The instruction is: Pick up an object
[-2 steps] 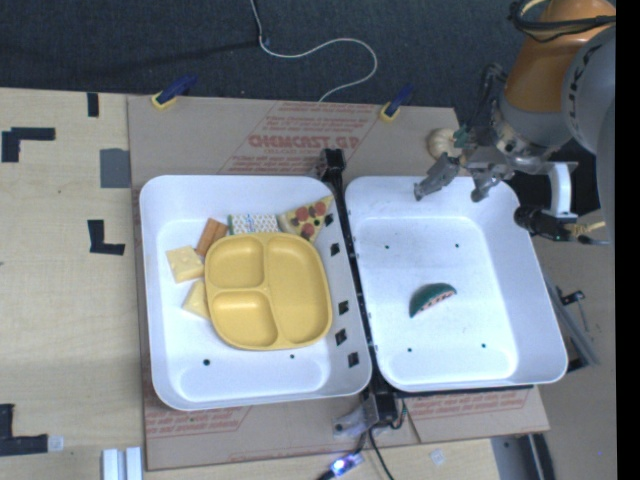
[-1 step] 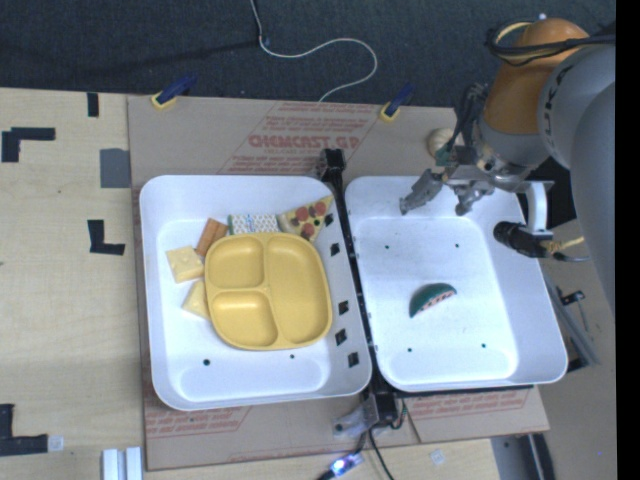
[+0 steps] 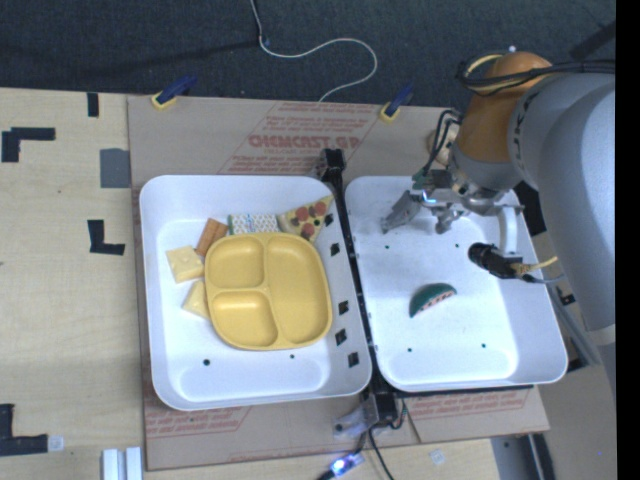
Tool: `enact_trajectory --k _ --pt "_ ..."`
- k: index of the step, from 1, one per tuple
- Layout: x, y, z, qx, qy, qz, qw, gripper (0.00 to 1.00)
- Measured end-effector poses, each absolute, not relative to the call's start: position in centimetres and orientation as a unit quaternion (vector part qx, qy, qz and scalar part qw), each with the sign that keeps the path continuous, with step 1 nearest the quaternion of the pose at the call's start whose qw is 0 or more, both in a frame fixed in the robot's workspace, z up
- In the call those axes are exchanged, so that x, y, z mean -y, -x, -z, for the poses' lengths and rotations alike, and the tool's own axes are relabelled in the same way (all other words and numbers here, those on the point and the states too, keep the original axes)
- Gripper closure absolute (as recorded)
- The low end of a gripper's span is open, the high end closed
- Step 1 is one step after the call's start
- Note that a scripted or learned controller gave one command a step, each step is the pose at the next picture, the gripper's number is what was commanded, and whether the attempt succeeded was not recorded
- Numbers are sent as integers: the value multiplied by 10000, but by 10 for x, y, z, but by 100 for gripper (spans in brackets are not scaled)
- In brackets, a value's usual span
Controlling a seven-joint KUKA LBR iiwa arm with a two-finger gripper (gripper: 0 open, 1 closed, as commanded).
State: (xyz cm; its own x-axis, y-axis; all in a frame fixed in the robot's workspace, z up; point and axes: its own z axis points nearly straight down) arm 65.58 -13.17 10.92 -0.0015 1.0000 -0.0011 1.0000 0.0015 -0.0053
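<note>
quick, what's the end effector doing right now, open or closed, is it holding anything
End effector: above the far part of the right bin, nothing seen between its fingers; open or closed cannot be told. The watermelon slice lies in the bin, apart from it.

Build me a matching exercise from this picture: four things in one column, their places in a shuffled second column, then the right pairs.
Things:
1. yellow divided plate
2. watermelon slice
3. gripper
4. pizza slice

Places:
A. over the far part of the right bin
B. alone on the right bin's floor
C. middle of the left bin
D. far edge of the left bin, near the divide

Pairs: 1-C, 2-B, 3-A, 4-D
</note>
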Motion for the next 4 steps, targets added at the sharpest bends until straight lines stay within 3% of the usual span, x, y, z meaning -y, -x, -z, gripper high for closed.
enact_trajectory --k 1,2,4 --pt "131 -655 -83 7080 7062 -18 5 0" --pt "130 -656 -95 7083 7059 -10 0 100" --pt "133 -648 -213 7072 7070 12 -13 100"
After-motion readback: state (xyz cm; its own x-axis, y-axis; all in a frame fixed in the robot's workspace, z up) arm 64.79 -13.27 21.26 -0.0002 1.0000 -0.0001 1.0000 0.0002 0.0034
